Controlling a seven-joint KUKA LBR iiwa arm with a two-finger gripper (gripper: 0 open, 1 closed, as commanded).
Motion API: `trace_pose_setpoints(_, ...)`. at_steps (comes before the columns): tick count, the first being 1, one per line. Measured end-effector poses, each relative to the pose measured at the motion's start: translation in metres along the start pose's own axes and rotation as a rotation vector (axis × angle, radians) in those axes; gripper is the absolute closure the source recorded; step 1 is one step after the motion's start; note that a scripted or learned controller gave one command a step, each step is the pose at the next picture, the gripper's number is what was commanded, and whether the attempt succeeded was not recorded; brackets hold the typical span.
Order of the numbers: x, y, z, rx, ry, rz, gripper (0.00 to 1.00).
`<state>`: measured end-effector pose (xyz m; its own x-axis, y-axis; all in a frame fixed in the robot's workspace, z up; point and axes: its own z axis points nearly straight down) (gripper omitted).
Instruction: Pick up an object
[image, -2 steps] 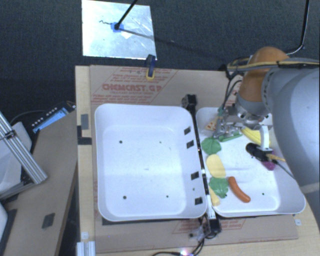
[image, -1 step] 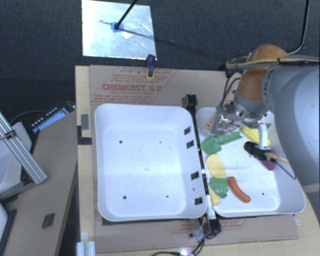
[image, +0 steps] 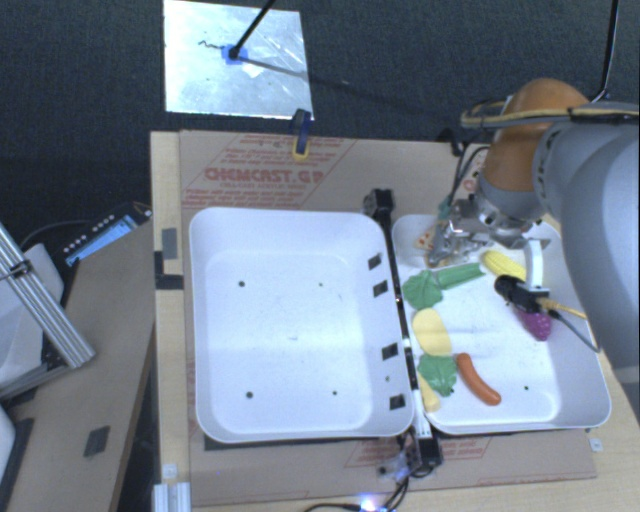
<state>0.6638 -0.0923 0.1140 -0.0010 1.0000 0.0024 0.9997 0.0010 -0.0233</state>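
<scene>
My gripper (image: 452, 243) hangs low over the back left part of the right bin (image: 575, 395), under the grey arm (image: 590, 180) with its orange band. Directly below and in front of it lies a long green toy vegetable (image: 462, 273) joined to a leafy green piece (image: 423, 290). A small pale orange piece (image: 429, 240) sits just left of the gripper. A yellow corn toy (image: 500, 265) lies to its right. Whether anything is in the gripper is hidden by the wrist.
Further forward in the right bin lie a yellow rounded toy (image: 432, 331), a green broccoli-like piece (image: 438, 372), an orange sausage-shaped toy (image: 479, 380) and a purple toy (image: 536, 323). The left bin (image: 290, 320) adjoins it along a black clipped divider (image: 395, 300).
</scene>
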Motion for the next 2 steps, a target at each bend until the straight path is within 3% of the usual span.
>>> trace_pose_setpoints(1, -0.004, 0.0, -0.003, -0.002, 0.001, -0.001, 1.0)
trace_pose_setpoints(2, -0.038, 0.002, 0.019, 0.002, 0.009, -0.002, 1.0)
